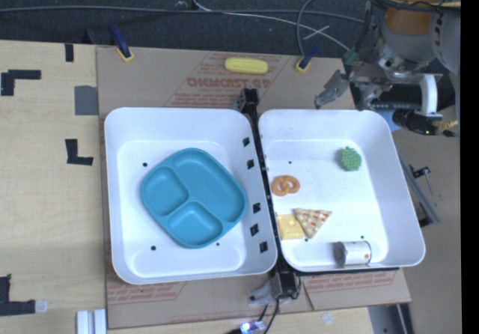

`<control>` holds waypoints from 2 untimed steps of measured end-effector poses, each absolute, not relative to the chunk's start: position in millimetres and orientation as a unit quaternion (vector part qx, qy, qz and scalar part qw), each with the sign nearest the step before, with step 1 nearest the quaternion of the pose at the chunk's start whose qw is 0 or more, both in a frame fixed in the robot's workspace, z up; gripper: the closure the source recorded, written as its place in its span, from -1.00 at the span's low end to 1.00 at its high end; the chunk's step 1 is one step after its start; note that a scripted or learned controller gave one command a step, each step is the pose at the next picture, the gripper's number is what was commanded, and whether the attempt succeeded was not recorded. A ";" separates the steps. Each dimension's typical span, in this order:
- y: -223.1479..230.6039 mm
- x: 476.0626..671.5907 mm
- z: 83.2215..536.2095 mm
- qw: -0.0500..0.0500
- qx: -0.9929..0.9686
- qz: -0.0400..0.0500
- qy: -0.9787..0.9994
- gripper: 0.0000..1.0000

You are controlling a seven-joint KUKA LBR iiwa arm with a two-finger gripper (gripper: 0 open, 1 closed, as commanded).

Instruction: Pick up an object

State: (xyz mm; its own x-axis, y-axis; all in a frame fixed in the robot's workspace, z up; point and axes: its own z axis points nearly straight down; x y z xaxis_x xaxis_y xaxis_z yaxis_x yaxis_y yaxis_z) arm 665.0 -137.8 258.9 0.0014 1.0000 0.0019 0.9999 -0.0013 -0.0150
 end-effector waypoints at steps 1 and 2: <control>-137.2 667.1 268.2 0.000 -0.706 0.000 -0.708 -1.00; -134.7 659.5 206.1 0.002 -0.707 0.003 -0.708 -1.00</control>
